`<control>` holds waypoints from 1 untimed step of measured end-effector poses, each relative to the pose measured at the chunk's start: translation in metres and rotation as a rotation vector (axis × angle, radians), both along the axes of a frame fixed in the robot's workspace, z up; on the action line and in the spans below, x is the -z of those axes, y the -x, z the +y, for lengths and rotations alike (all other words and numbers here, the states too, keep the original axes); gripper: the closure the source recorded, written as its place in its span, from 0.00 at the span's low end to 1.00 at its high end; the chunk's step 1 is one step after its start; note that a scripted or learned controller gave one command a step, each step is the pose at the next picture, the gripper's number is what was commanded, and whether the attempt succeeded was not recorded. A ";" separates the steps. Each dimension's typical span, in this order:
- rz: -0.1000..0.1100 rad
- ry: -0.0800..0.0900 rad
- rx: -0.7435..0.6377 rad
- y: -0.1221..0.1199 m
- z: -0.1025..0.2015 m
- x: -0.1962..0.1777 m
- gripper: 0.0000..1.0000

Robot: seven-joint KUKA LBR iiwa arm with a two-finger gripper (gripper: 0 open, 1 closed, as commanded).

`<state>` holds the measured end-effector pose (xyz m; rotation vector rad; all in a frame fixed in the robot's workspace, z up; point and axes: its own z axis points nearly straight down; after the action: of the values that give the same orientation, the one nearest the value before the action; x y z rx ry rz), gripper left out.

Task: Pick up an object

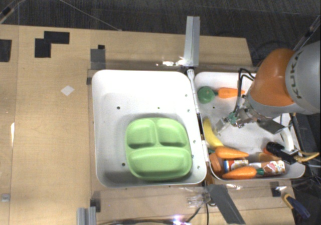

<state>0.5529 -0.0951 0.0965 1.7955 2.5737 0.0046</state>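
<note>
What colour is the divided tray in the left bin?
Light green; the tray shows clearly in the camera view.

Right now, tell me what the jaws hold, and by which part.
Cannot be told: the gripper hangs low in the right bin, and the wrist hides its tips. Nothing shows between them.

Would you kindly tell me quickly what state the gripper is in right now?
Gripper: cannot be told; it hangs over the right bin, with nothing seen held in it.
</note>
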 end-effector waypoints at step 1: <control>-0.005 0.002 -0.298 -0.060 0.002 -0.027 0.00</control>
<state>0.6124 -0.0929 0.1231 1.3912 2.8071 0.0069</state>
